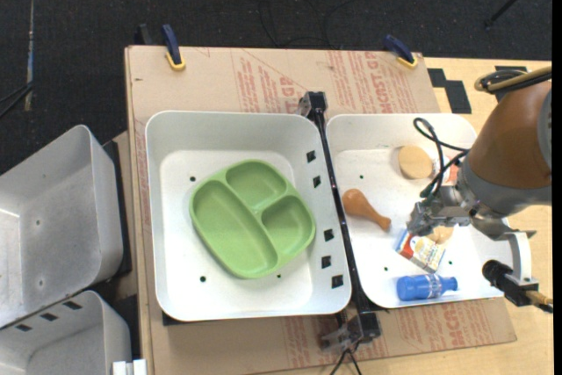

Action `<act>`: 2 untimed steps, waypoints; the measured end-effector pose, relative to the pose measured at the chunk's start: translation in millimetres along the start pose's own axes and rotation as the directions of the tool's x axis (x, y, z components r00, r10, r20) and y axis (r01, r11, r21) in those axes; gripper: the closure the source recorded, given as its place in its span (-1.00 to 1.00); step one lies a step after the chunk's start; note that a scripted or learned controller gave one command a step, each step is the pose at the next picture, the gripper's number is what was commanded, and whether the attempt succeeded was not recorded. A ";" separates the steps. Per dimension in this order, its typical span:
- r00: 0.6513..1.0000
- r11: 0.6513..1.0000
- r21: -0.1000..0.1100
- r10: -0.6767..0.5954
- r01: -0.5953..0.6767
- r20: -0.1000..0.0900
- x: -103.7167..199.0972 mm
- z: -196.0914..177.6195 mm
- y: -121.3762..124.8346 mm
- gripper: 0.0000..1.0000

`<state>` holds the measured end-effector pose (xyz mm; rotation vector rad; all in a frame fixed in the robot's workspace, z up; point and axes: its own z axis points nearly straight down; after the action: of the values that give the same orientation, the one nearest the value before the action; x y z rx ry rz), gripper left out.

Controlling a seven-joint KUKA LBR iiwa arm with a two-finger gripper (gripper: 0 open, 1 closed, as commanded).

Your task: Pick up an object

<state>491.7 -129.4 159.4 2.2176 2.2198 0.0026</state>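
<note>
Two shallow white bins sit side by side on a cardboard-covered bench, and I use the black divider [332, 189] between them as my landmark. Left of the divider, the left bin [171, 189] holds a green plate [252, 218] with three compartments, lying flat near the bin's middle. Just right of the divider, in the right bin [369, 145], a brown drumstick-shaped toy [364, 206] lies with its thin end pointing away from the divider. Farther right and toward the back of the bin rests a round tan bun-like object [415, 162]. Right of the drumstick, my gripper [432, 219] is lowered into the bin, directly over a small red, white and yellow packet [423, 250]. A pale object sits right at my fingertips, partly hidden by them, and I cannot tell whether I am gripping it or whether my fingers are apart or closed. Near the front edge, below the packet, a blue bottle [425, 285] lies on its side. Farthest right from the divider, my grey arm with its orange band [518, 136] reaches in over the bin's rim.
</note>
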 end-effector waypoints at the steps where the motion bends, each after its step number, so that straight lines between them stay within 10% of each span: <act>1: 1.000 1.000 0.000 -0.002 0.002 0.000 1.8 -42.3 1.7 1.00; 2: 1.000 1.000 -0.002 -0.002 0.002 0.000 1.7 -95.1 3.5 1.00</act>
<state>494.8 -127.6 254.6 2.2138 2.2214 0.0042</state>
